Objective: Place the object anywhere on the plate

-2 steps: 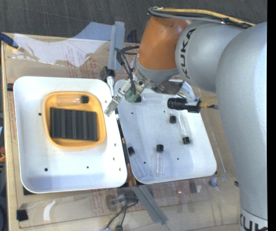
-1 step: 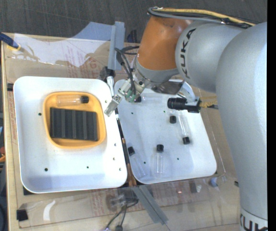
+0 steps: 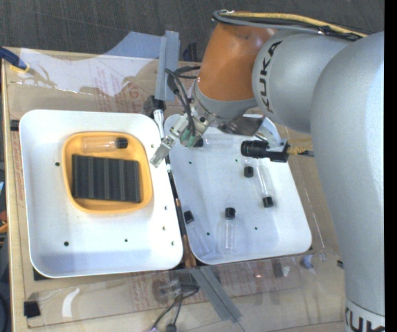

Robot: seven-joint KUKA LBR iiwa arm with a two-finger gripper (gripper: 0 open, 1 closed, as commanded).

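Note:
An orange-rimmed plate [image 3: 68, 178] with a dark ribbed centre lies in the left bin [image 3: 39, 241]. A clear tube with a black cap [image 3: 106, 142] lies flat on the plate's far rim. My gripper [image 3: 158, 140] hangs over the seam between the two bins, just right of the plate and apart from the tube. Its fingers [image 3: 157, 156] stand spread, with nothing between them.
The right bin [image 3: 288, 237] holds several loose clear tubes and black caps, such as a tube [image 3: 262, 180] right of centre and another tube [image 3: 229, 232] near the front. The arm's orange band [image 3: 229, 61] looms over the bin's far edge. Cables and metal brackets lie beyond and below the bins.

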